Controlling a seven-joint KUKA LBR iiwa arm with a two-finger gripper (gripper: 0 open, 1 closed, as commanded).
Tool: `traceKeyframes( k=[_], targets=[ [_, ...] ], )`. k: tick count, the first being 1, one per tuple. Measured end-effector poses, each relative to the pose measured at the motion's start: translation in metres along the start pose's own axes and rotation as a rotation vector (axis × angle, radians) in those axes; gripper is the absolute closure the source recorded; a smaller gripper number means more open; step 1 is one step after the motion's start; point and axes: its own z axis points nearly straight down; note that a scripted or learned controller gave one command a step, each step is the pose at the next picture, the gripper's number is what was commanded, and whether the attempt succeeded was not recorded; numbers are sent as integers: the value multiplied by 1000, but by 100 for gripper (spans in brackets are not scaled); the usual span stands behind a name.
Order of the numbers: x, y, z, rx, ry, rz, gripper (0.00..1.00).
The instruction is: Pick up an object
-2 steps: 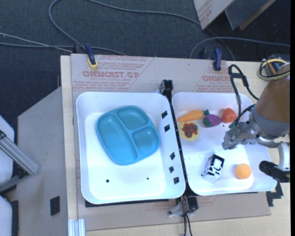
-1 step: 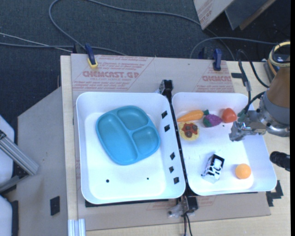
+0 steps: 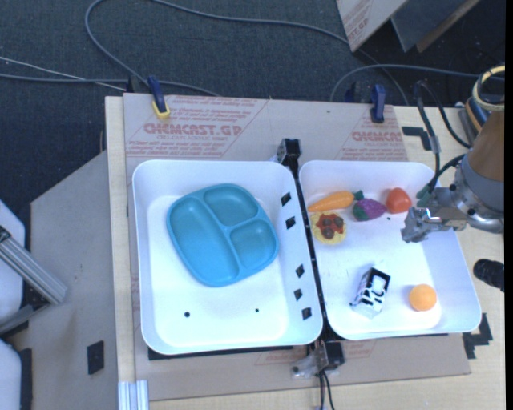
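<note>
Tomato (image 3: 397,199) sits just beside the gripper (image 3: 414,232); can't tell its finger state, so center above before dropping.

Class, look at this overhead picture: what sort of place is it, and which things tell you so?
Probably a robotics lab test bench, not a kitchen. A robot arm reaches over two white bins, the food is toy-like, such as the carrot and orange, and loose cables cross the floor.

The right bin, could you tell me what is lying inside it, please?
The right bin holds a carrot, purple toy, tomato, small tart, black-and-white carton and orange ball. The tool covers some floor.
</note>
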Motion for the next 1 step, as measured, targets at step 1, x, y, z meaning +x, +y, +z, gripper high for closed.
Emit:
traceKeyframes(
  k=[1],
  targets=[
    [38, 25, 0, 1, 1, -4, 100]
  ],
)
